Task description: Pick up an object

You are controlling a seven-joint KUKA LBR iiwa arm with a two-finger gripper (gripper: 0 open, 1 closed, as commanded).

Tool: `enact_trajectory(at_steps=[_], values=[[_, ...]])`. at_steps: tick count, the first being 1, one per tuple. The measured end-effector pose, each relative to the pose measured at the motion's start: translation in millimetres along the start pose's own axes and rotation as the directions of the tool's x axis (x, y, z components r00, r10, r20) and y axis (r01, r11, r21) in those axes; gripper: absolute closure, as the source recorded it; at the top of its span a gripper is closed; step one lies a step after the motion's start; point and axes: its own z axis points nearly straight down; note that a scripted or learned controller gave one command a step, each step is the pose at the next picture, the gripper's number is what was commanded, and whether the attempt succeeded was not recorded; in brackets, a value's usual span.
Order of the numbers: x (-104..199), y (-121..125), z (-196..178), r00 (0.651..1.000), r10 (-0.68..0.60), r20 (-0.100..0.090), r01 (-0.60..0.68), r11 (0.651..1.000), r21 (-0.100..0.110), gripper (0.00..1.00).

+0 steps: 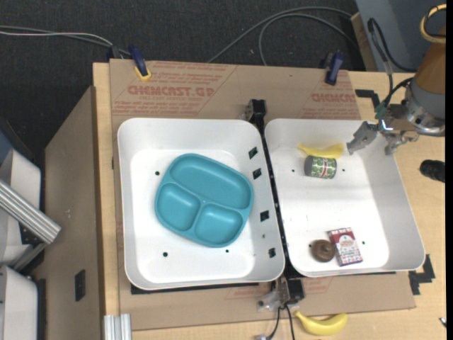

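Gripper [374, 137] spread wide, holding nothing, poised over right bin [396, 211]; approach step, next descend onto green can [320, 166].

Teal tray [204, 199] in left bin [134, 190]; can [320, 166], card box [345, 246] in right bin [396, 204]; gripper [373, 139] above far edge.

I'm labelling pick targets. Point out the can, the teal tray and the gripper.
can [320, 166]: camera view, its label side.
teal tray [204, 199]: camera view, its central divider.
gripper [371, 139]: camera view, between its fingertips.
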Motion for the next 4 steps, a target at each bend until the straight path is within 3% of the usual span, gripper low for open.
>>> enact_trajectory(at_steps=[2, 3, 4], values=[[-0.9, 6.3, 82.9, 1.0, 0.0, 0.0, 0.0, 1.0, -0.005, 0.0], [-1.4, 8.6, 67.7, 1.0, -0.001, 0.003, 0.001, 1.0, -0.014, 1.0], [5.2, 8.9, 5.2, 1.0, -0.002, 0.003, 0.002, 1.0, -0.012, 1.0]])
